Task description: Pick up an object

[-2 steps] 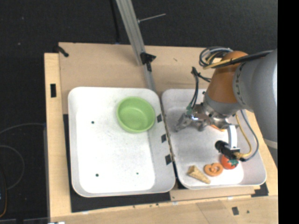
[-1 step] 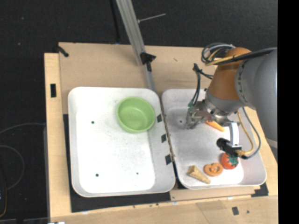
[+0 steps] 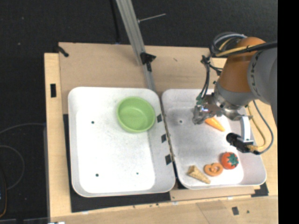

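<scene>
Both bins are white with fine dark specks: the left bin [image 3: 93, 171] holds a lime-green bowl [image 3: 136, 114], the right bin [image 3: 187, 139] an orange carrot [image 3: 215, 123], a red tomato [image 3: 229, 160] with a green top, an orange pumpkin-like piece [image 3: 213, 169] and a tan wedge [image 3: 198, 174]. The desk [image 3: 98, 64] is pale brown. The arm [image 3: 240, 73] is grey with an orange band.

The grey, orange-banded arm [image 3: 238, 73] reaches in from the right, its pincer [image 3: 202, 115] hanging low.
</scene>
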Motion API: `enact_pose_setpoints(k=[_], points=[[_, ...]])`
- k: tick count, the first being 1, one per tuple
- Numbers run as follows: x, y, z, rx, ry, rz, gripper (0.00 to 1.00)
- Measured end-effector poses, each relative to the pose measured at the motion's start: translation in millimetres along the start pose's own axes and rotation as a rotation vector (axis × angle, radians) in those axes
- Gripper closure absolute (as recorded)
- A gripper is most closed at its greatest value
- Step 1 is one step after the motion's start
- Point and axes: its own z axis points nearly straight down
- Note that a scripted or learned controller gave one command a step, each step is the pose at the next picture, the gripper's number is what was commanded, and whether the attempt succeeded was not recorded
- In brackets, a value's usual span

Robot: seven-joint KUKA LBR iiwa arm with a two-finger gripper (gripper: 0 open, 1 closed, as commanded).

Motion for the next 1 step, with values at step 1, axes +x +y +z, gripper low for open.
enact_pose_setpoints(k=[1], points=[[-1.0,1.6,-42.6,0.001,0.0,-0.005,1.0]])
